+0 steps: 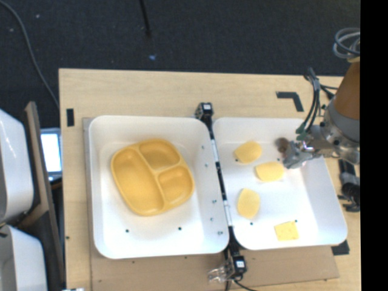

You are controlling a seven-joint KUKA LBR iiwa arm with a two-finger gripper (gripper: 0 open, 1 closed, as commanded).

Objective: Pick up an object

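1. Yellow pieces, four of them, lie in the right bin [321, 214]: a round piece [248, 152] at upper left, a middle piece [269, 172], an oval piece [248, 203] lower down, a square piece [286, 230] near the front edge
2. Gripper [290, 154] hangs over the right bin, just right of the middle piece and close above its right end; contact can't be judged
3. Can't tell how far the gripper is open; nothing is visibly held
4. Left bin [103, 235] holds a yellow divided tray [151, 176], three compartments, sitting tilted
5. Arm [345, 111] comes in from the right
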